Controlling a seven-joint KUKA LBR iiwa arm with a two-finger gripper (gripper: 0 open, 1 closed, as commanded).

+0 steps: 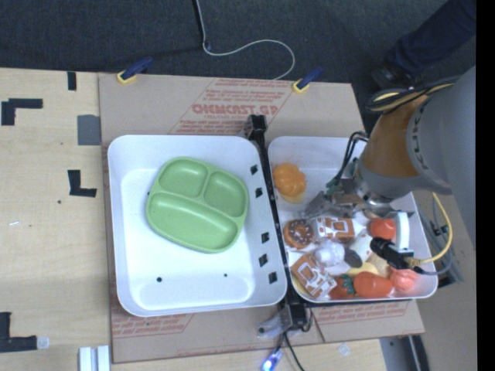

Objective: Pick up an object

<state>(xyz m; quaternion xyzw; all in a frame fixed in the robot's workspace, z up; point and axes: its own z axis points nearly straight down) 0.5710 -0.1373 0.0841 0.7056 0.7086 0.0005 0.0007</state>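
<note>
My gripper hangs over the middle of the right bin, just above a pile of toy food. Below it lie a brown donut, a waffle-like piece and a white piece. An orange fruit sits to the gripper's left, near the wall between the bins. Nearer the front are another waffle piece, a red tomato and a pink piece. A red piece lies on the right. I see nothing held in the gripper.
The left bin holds a green divided plate in its upper half. Both bins stand on a cardboard sheet. The arm's orange band and grey body cover the right bin's far right side. A cable lies behind.
</note>
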